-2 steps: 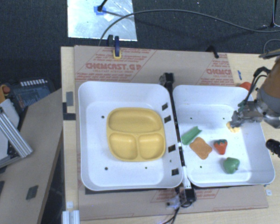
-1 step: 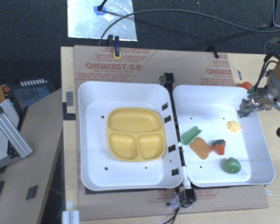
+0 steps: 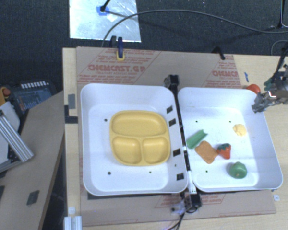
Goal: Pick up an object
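The right bin [image 3: 211, 102] holds several small toy foods. A pale yellow piece [image 3: 239, 129] lies toward the right. A long green piece [image 3: 197, 138] and an orange slab [image 3: 206, 152] lie left of centre. Beside them sit a small red piece with a green top [image 3: 224, 150] and a round green piece [image 3: 238, 169] near the front. My gripper [image 3: 260, 104] hangs at the bin's far right rim, above and right of the pale yellow piece, apart from all of them. Nothing shows in its grasp.
The left bin [image 3: 93, 128] bears a yellow three-compartment plate [image 3: 138, 137]. A black divider with clips [image 3: 178, 128] runs between the bins. A red-orange object [image 3: 253, 87] lies on the cardboard just behind the right bin's far right corner. A cable crosses the back.
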Robot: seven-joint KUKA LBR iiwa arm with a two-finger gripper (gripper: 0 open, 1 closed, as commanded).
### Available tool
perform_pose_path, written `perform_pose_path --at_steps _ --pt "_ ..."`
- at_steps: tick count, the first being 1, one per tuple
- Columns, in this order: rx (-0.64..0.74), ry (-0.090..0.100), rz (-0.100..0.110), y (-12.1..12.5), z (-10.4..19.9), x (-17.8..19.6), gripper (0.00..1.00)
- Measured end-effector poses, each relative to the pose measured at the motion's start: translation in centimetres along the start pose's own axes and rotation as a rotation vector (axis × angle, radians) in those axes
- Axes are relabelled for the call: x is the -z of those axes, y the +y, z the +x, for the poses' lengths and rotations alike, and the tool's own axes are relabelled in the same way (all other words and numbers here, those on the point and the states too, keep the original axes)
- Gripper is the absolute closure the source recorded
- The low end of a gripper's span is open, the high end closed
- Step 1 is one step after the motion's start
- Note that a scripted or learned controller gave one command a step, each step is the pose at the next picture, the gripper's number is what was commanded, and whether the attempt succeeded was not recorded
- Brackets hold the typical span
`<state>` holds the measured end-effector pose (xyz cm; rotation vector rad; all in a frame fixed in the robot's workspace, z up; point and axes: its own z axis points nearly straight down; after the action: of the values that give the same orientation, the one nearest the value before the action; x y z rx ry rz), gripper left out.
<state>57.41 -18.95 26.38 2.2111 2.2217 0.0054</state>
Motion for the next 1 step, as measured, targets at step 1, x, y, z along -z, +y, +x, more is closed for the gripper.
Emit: perform_pose_path --at_steps 1 --pt "0.004 0.004 0.005 0.4 5.34 -1.44 1.0"
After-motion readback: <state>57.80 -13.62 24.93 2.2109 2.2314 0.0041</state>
